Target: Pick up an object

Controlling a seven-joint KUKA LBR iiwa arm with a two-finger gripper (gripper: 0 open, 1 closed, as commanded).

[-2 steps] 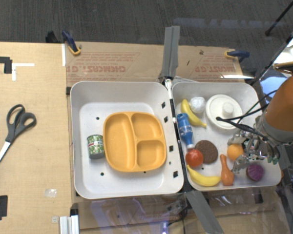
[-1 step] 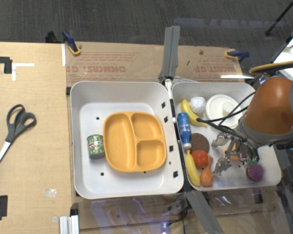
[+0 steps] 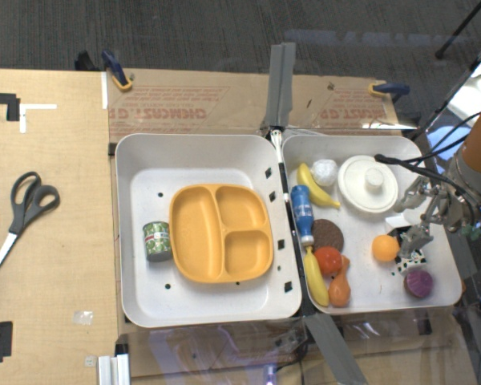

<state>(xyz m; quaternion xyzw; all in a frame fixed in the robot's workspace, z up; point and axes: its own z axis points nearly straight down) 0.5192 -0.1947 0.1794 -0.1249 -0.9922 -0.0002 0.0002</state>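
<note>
The right bin (image 3: 441,295) holds several small items. An orange ball (image 3: 385,248), a black-and-white toy (image 3: 410,260) and a purple round piece (image 3: 418,282) lie at its right side. My gripper (image 3: 414,213) hangs over that side, just above and to the right of the orange ball. It is open, with one finger near the white lidded dish (image 3: 369,183) and the other over the black-and-white toy. Nothing is held between the fingers.
Along the right bin's left wall lie a banana (image 3: 314,184), a white ball (image 3: 325,169), a blue bottle (image 3: 301,211), a brown disc (image 3: 329,233), a red tomato (image 3: 329,259) and a second banana (image 3: 315,277). The left bin (image 3: 136,295) holds a yellow divided plate (image 3: 222,233) and a green can (image 3: 156,241). Scissors (image 3: 24,207) lie on the bench.
</note>
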